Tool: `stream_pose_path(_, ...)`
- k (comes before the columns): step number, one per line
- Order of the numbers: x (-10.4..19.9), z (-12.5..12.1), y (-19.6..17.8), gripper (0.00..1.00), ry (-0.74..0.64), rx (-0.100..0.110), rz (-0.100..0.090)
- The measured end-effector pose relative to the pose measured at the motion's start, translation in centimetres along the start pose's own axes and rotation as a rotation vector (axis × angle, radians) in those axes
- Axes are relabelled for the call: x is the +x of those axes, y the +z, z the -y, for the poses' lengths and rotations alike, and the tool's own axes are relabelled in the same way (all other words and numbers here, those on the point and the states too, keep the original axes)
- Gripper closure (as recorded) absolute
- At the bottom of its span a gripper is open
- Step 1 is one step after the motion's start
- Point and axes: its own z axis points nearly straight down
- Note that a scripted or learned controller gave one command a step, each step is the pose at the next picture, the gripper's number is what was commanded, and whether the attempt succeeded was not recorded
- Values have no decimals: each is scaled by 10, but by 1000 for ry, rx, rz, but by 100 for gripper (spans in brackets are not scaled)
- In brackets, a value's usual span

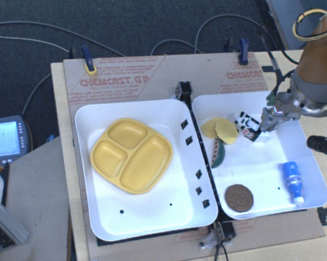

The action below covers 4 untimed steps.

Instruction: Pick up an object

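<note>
Near edge, right bin: brown disc at front-left, blue bottle at front-right, long axis running front-to-back, cap toward the front. Mid bin: slice with green rind beside the divider. Behind it, 2 yellow chips overlapping.

Gripper sits low at the bin's back-right, touching or just over a small black-and-white toy. Toy lies just left of the fingertips, on the bin floor or barely off it. Can't tell if the jaws are apart or closed on it; the wrist blocks them.

Left bin has 1 yellow tray, 3 compartments, well apart from the arm.

My read: the toy is the target, and the move hinges on closing that small leftward offset. Chips sit just beyond the toy, so overshoot could bump them.
</note>
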Motion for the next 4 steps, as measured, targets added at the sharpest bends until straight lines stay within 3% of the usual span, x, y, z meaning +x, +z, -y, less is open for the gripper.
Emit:
stream_pose_path(1, 0, -1, -24, 100, -1, 2, -1)
stream_pose_path(4, 172, -32, -15, 100, -6, 5, -3)
